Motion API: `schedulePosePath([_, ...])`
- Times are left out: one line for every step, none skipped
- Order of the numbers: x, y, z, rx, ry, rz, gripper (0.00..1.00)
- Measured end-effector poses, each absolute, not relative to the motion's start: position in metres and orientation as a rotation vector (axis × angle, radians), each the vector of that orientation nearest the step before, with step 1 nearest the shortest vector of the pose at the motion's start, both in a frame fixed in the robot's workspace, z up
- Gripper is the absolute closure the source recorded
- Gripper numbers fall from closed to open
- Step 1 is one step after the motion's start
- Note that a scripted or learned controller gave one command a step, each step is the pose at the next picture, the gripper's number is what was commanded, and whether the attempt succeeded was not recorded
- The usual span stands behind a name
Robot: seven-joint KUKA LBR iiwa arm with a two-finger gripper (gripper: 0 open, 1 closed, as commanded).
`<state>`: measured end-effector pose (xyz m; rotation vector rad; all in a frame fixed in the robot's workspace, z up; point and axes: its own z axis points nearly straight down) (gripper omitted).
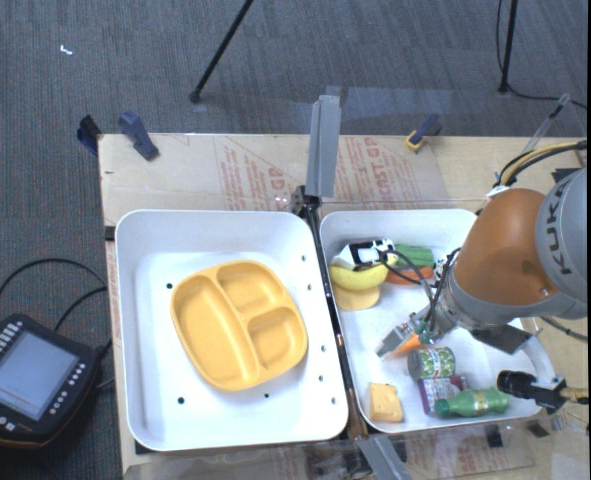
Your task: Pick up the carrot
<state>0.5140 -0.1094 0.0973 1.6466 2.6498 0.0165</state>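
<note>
On the worktop [225, 173], two bins side by side. A tray [238, 323] lies in the left bin [135, 258]. Right bin [360, 408]: banana [358, 276] at back, carrot [408, 344] mid, beside the tool [403, 334]; can [431, 362], bottle [472, 403], cheese [385, 402] in front.

Bench [225, 173]: pale board, red print, carrying two shallow white bins side by side. Left bin [150, 238] and right bin [445, 218] touching along a grey divider [323, 148]. Blue clamp [137, 134] gripping far-left edge; yellow-and-blue clamp [421, 134] sitting at far edge, right of divider.
</note>
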Motion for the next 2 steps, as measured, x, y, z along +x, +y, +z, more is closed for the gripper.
schedulePosePath([0.514, -0.110, 0.106, 1.654, 2.649, 0.016, 1.00])
schedulePosePath([0.545, -0.105, 0.086, 1.932, 2.482, -0.002, 1.00])
